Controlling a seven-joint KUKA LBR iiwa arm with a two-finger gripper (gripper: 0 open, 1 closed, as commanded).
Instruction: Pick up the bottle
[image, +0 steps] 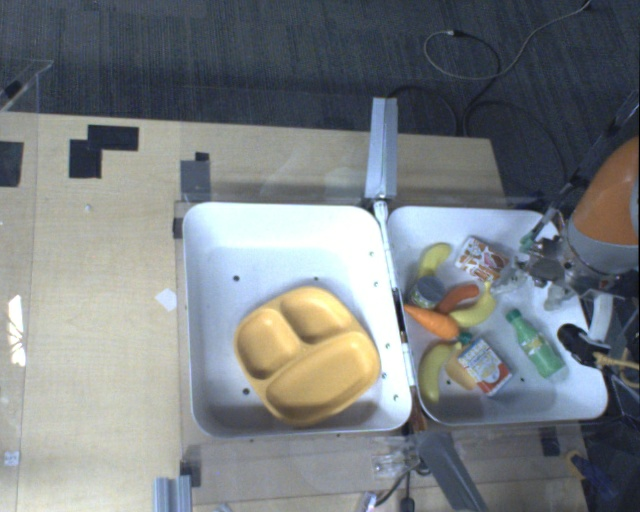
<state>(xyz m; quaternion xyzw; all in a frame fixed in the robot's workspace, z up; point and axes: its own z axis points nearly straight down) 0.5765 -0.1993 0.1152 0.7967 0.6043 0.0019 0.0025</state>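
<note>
Bottle (534, 344) beside carton (486, 366), bananas (432, 372)

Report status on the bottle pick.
Gripper over right bin, holding nothing visible. Bottle lies free below it. Carton alongside, apart.

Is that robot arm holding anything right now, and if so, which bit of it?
I cannot tell. The gripper sits at the right bin's far edge, while the green bottle lies apart from it on the bin floor, untouched.
</note>
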